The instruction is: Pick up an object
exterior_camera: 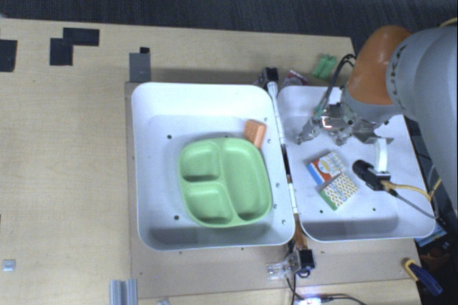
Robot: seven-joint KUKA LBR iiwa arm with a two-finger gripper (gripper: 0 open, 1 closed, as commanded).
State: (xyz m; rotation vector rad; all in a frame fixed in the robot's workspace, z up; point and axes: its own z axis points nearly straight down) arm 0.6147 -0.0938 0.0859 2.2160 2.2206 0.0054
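Observation:
A small colourful box [333, 180] with blue, red and patterned faces lies flat in the right bin [358, 225], near its middle. My gripper [324, 130] hangs over the back left part of that bin, just behind the box and apart from it. Nothing shows in its grasp. In the left bin [154, 153] rests a green divided plate [223, 180], with a small orange block [255, 131] beside its back right corner.
A green toy piece [324, 67] sits on the bench just behind the right bin. The wall between the two bins [283, 153] runs close to the left of my gripper. The arm's grey body and orange band cover the right bin's back right.

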